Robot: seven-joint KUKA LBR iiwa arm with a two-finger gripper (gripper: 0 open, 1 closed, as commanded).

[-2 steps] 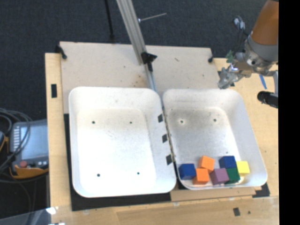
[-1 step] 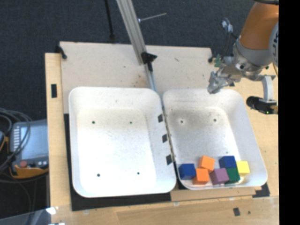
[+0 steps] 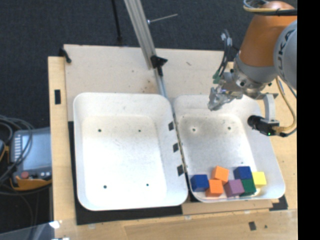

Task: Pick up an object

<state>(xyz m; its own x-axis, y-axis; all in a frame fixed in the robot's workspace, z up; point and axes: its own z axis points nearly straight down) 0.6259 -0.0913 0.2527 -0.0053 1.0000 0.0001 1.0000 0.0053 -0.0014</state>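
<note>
While the gripper (image 3: 218, 102) hangs over the right bin's (image 3: 200, 139) upper rim, its state impossible to tell, small colored blocks (image 3: 230, 181) cluster in that bin's lower corner.

The counter (image 3: 115, 64) is a pale wooden board with a lighter sheet over its 12 o'clock half. 2 shallow white bins sit on it side by side, touching along their inner walls: the left bin (image 3: 85, 134) toward 9 o'clock, the right bin (image 3: 200, 109) toward 3 o'clock. A slanted metal rail (image 3: 142, 26) meets the counter near 12 o'clock, just above the seam between them.
</note>
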